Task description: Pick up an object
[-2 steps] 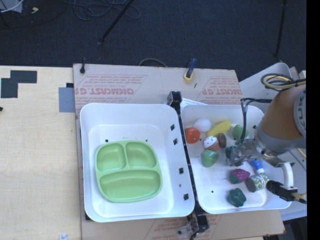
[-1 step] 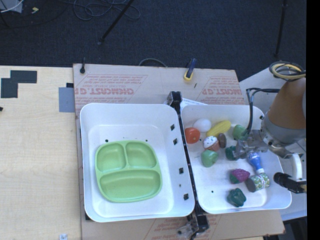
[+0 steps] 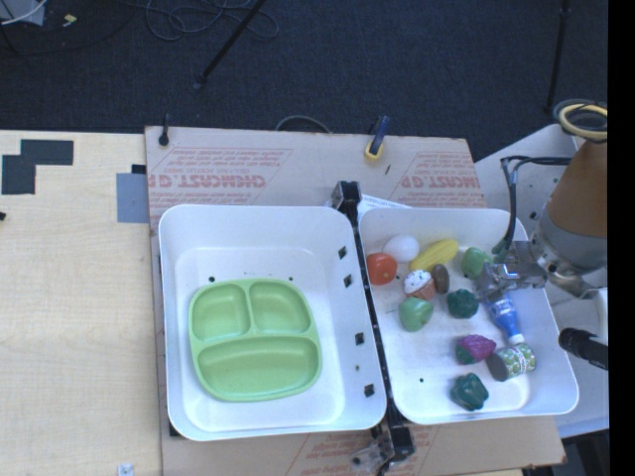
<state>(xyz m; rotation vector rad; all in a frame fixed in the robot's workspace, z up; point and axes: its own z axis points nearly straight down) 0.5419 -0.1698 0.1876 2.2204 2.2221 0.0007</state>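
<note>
A: Looking at the gripper (image 3: 499,274), has it grabbed anything?
B: Can't tell. It's low at the right bin's (image 3: 556,405) right side, toys (image 3: 461,303) lying loose, nothing lifted.

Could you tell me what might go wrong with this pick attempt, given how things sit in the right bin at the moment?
1. The gripper sits low among tightly packed items: the blue bottle, a dark green piece and a green ball. It could knock neighbours or close on two.
2. It works near the right bin wall, so a pushed item may jam there.
</note>
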